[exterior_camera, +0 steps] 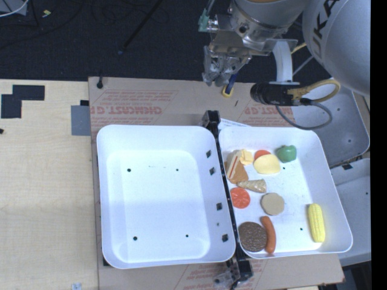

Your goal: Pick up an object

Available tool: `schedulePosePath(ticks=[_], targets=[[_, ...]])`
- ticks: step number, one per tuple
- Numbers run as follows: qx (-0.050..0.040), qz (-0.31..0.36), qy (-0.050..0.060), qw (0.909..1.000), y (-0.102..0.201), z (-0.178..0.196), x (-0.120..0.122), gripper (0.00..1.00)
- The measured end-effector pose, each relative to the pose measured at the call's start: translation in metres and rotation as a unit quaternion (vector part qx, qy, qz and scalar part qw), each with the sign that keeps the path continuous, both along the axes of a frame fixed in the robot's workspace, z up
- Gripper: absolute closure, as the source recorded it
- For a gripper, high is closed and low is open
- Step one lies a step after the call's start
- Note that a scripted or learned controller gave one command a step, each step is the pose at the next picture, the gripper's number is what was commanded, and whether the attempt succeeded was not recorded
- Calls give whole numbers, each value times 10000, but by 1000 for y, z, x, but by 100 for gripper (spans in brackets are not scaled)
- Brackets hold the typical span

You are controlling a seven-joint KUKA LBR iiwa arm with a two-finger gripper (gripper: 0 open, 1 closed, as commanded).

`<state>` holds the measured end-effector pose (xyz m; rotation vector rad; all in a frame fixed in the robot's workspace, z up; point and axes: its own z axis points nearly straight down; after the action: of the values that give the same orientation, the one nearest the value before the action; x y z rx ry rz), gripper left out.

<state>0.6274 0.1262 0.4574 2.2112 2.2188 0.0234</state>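
My gripper (221, 71) hangs high over the back of the bench, above the divider between the two bins. A small yellow and dark bit (228, 90) shows just under its tip; I cannot tell what it is. Several toy foods lie in the right bin (338, 222): a green pepper (286, 153), a pale yellow piece (266, 165), a sandwich wedge (236, 169), a red tomato slice (240, 198), a tan round (273, 204), a brown patty (253, 236), a sausage (269, 234) and a corn cob (315, 222).
The left bin (100, 162) sits beside the right one, with a black hinge strip (221, 180) between them. Both rest on a cardboard sheet (145, 101). A dark cable and fitting (284, 93) hang off the arm behind the right bin.
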Motion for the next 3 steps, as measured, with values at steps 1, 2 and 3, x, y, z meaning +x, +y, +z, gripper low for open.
schedulePosePath(ticks=[1, 2, 3], targets=[[-7, 1, 64, 10000, 31, 77, -39, 100], [-21, 9, 110, 9999, 89, 80, -85, 100], [-60, -5, 187, 9998, 118, -77, -112, 100]])
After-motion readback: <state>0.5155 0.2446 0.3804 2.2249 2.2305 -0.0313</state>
